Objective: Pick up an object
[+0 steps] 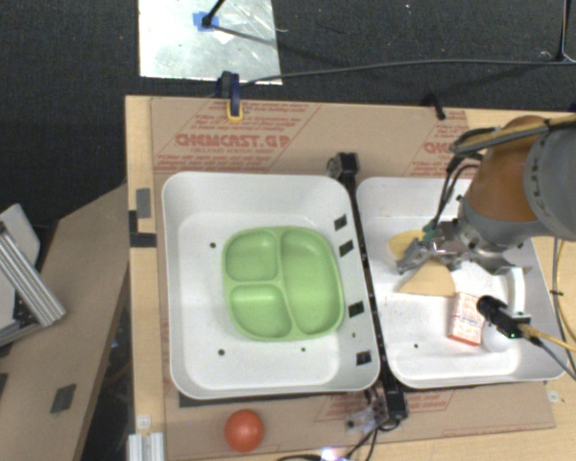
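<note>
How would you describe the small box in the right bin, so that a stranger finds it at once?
Start at the right white bin, beside the bin holding the green tray. Near its front right corner lies the small box, just below the pale yellow wedge. It alone is rectangular, with red and white printing.

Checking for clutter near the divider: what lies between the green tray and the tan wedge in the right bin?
In the camera view, between the green tray and the tan wedge lie bare bin floor and the black clips joining the bins.
</note>
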Available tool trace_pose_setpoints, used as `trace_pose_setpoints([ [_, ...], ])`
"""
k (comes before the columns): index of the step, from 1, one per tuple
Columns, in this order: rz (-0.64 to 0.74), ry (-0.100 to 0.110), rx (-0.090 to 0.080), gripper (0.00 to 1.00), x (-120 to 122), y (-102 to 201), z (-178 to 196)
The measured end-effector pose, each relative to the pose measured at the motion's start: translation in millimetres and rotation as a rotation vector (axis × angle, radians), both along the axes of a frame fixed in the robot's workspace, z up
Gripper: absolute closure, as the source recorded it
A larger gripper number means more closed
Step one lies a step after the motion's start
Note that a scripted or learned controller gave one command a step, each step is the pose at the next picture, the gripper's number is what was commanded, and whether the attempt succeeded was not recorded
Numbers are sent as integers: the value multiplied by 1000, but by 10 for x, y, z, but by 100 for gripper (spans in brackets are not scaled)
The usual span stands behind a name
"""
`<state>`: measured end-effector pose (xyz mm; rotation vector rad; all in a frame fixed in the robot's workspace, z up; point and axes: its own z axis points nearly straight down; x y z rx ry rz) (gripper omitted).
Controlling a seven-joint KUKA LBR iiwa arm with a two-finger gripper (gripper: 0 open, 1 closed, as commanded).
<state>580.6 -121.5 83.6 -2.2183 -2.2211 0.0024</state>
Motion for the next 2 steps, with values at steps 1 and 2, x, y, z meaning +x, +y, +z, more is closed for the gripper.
trace_pose_setpoints([
  [1,0,-6,-1,100,20,-5,138],
  [2,0,-9,-2,100,82,-83,619],
])
